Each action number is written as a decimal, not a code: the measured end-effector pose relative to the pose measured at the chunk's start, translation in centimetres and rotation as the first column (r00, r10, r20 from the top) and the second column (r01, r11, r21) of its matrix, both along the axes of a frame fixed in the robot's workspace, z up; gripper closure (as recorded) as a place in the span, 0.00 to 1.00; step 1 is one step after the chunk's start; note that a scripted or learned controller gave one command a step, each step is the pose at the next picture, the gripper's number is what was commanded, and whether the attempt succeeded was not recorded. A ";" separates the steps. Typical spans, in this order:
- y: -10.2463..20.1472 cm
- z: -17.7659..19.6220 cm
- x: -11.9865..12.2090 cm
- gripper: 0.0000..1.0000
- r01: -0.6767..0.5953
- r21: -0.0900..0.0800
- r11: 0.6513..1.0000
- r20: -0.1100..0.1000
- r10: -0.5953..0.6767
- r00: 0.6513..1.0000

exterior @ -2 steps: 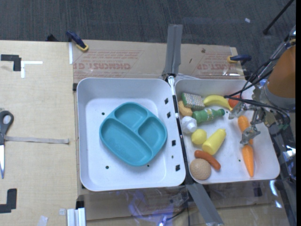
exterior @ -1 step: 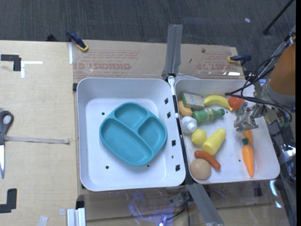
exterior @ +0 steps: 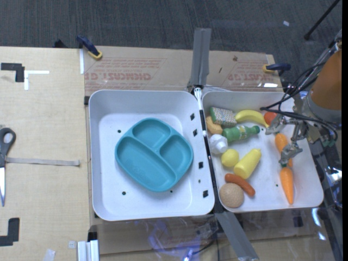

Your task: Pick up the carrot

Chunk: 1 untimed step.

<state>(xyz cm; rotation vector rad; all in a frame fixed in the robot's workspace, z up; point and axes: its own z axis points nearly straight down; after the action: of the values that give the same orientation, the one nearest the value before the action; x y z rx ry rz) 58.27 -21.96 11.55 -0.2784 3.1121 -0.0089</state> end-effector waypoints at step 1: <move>0.0 1.1 0.2 1.00 -0.002 -0.002 1.000 0.007 0.002 1.000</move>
<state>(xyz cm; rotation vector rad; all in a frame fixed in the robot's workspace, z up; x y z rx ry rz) 58.51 -21.94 12.66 -0.2810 3.1049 -0.0135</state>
